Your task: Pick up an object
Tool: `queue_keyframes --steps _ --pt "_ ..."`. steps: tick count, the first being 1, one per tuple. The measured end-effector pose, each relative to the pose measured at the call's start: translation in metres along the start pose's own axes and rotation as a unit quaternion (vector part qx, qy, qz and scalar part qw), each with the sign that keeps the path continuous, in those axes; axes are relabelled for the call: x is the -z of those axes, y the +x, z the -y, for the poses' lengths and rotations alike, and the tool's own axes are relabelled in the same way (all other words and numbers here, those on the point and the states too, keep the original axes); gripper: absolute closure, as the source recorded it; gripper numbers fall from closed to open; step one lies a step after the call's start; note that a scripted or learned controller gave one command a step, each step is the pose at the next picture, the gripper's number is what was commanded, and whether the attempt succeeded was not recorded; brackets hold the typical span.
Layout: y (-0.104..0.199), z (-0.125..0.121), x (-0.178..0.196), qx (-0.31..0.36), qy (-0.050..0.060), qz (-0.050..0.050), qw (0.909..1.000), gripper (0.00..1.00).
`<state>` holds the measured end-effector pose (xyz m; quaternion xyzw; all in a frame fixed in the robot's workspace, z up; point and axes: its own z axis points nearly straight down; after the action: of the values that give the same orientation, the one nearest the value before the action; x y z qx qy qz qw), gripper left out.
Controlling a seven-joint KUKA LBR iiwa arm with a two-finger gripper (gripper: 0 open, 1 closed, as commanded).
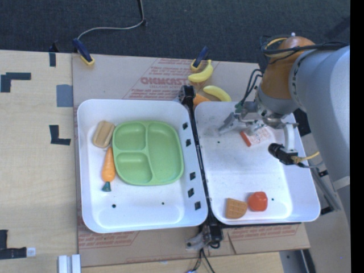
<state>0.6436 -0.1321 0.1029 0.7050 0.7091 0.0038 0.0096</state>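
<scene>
Hovering metal hand (227, 123) above smooth white bin (250, 175)

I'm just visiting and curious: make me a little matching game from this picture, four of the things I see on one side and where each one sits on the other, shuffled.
Things:
1. green divided plate
2. toy carrot
3. red toy tomato
4. toy bananas

Places:
A. on the cardboard behind the bins
B. near front edge of the right bin, beside a tan wedge
C. middle of the left bin
D. left bin, along the plate's left side

Pairs: 1-C, 2-D, 3-B, 4-A
</scene>
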Motion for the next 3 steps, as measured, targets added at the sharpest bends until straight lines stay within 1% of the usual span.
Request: queue_keyframes --steps 1,2,3 --pt "-0.037 -0.002 -0.012 -0.001 0.003 -0.003 1.0000 0.00" --pt "-0.082 -0.002 -0.013 -0.001 0.003 -0.002 1.0000 0.00" --pt "-0.032 -0.029 -0.012 -0.002 0.002 -0.001 1.0000 0.00"
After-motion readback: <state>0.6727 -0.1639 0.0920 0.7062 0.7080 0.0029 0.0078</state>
